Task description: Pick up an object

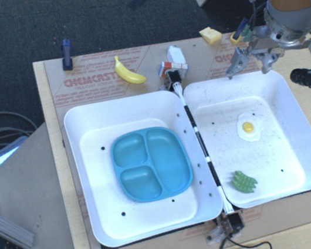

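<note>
Camera view: blue divided plate (152, 164) lies in the left bin (85, 133); banana (128, 72) on the counter (51, 73) behind it; fried egg (249, 129) and green toy (244, 182) lie in the right bin (299, 125); end effector (250, 66) hovers at that bin's far rim, fingers spread, gripping nothing.

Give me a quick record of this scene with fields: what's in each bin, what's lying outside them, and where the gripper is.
left bin: blue divided plate
right bin: toy fried egg, green toy
outside bins, far side: banana, yellow wedge, small carton
gripper: above the right bin's far edge, jaws spread, nothing between them
</note>
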`<state>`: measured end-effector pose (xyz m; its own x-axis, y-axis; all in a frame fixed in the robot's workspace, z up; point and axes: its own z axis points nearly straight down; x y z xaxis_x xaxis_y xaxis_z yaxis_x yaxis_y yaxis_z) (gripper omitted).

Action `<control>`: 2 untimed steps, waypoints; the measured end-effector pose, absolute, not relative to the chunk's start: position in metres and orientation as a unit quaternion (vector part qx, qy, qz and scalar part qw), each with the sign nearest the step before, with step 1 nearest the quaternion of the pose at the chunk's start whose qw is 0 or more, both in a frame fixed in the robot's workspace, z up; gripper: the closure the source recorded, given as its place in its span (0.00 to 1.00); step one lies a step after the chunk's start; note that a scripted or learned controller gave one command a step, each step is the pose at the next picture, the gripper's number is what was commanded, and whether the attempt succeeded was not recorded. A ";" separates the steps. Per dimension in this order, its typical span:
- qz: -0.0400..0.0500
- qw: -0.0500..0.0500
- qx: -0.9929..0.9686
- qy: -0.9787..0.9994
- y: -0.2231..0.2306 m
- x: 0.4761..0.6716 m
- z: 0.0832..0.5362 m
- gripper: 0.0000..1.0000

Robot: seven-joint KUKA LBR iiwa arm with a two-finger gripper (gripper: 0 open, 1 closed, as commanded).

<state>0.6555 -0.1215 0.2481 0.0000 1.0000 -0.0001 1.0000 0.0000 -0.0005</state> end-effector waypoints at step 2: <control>0.001 0.002 -0.708 -0.707 -0.169 0.606 0.102 0.00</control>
